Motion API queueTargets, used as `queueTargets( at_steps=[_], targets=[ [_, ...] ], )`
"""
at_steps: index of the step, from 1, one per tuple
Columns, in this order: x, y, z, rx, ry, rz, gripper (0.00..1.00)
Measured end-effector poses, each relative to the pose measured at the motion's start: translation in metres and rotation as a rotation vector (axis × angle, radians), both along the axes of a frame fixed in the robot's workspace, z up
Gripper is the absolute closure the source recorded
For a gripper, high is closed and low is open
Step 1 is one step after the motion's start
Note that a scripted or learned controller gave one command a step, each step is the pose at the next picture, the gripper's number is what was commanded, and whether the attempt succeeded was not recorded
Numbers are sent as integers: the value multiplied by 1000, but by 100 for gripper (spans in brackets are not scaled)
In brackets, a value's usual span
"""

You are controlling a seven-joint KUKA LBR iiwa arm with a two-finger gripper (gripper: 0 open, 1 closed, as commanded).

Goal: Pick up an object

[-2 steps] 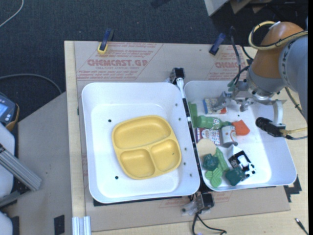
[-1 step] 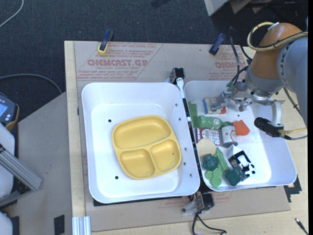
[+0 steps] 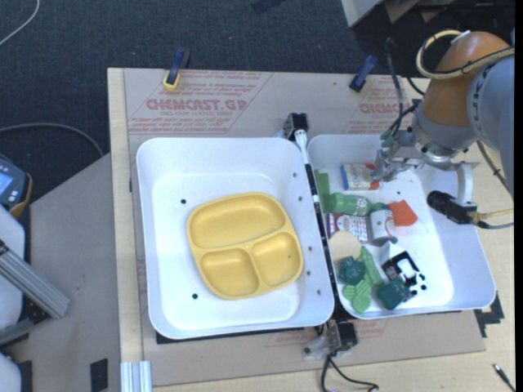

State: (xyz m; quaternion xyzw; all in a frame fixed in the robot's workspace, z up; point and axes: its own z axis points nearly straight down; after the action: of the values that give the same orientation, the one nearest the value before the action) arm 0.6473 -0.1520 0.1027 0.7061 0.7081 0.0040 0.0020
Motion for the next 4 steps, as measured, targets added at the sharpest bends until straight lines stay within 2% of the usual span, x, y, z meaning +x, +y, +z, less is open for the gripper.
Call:
queueTargets(
  at_steps=[2, 3, 4],
  targets=[
    [-6, -6, 100, -6, 0, -3, 100],
    [-5, -7, 124, -5, 3, -2, 100],
    [-23, 37, 115, -1, 12, 1, 100]
  ],
)
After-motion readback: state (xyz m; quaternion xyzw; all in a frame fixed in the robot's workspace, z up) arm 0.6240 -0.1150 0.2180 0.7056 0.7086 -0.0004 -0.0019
